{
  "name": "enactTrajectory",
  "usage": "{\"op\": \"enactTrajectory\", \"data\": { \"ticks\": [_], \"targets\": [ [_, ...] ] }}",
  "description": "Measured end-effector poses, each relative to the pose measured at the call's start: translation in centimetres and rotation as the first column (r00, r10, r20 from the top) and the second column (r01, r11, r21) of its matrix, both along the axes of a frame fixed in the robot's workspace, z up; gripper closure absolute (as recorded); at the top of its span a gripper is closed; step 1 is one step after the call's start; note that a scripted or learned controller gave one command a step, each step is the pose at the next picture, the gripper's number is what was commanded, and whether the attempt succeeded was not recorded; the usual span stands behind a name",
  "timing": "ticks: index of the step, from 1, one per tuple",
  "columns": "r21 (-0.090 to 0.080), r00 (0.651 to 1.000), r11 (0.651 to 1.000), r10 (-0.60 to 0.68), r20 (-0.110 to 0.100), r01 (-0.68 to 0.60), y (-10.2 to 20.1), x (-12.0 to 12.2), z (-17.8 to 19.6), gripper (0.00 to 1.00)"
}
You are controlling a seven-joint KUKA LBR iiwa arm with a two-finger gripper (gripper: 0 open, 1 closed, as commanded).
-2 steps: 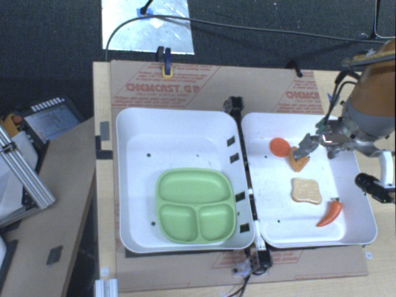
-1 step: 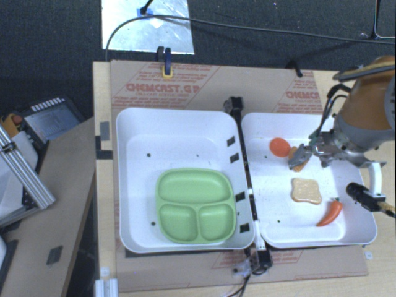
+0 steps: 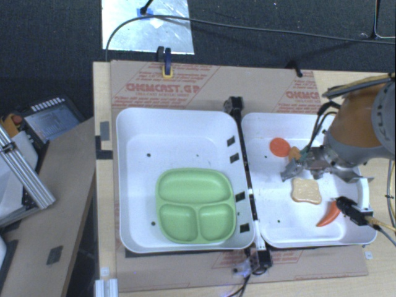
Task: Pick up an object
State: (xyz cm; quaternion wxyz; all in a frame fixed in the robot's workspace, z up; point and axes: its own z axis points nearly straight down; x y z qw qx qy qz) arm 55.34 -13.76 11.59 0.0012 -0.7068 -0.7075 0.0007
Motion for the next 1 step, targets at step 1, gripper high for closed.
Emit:
{"op": "enactTrajectory", "data": {
  "ticks": [1],
  "targets": [
    [-0.002, 1.000, 1.000, 0.001, 0.006, -0.001, -0.06, 0.20, 1.34, 1.00]
  ]
}}
